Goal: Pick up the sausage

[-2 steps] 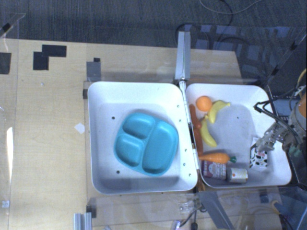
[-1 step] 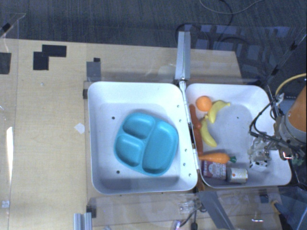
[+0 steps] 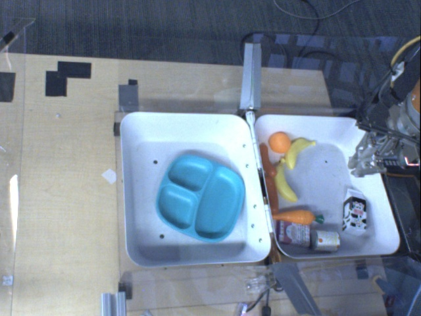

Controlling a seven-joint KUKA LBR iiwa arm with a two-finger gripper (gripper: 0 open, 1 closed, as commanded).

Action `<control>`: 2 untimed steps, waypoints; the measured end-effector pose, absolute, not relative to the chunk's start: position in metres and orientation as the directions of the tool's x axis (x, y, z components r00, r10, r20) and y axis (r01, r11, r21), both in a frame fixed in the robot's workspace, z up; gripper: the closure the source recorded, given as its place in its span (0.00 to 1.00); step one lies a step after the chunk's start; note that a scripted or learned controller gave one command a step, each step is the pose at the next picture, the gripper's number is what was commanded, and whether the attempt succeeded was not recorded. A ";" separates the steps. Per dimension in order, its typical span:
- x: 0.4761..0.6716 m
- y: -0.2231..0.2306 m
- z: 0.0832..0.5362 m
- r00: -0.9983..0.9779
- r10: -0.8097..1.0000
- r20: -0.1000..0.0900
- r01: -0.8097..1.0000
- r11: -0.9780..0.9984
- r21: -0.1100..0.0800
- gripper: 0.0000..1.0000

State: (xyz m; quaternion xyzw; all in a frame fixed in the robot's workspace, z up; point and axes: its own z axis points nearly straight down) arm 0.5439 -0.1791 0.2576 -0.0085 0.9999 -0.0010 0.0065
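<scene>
The sausage [image 3: 266, 175] is a thin reddish-brown stick lying lengthwise against the left wall of the right bin [image 3: 375, 245]. It lies flat, just left of the banana [image 3: 288, 171] and below the orange [image 3: 279, 141]. My gripper [image 3: 370, 163] hangs over the right edge of that bin, far to the right of the sausage. It is open, with nothing between its fingers.
A carrot [image 3: 296, 216] and a lying can [image 3: 310, 237] sit at the right bin's front left, near the sausage's lower end. A small cow-print carton [image 3: 354, 214] stands below the gripper. The left bin [image 3: 141, 143] holds a blue divided plate [image 3: 200, 197].
</scene>
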 end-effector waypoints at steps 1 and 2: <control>0.498 -0.196 0.157 -0.901 -0.434 -0.007 -0.434 0.901 -0.004 1.00; 0.498 -0.205 0.123 -0.785 -0.619 -0.006 -0.619 0.785 -0.005 1.00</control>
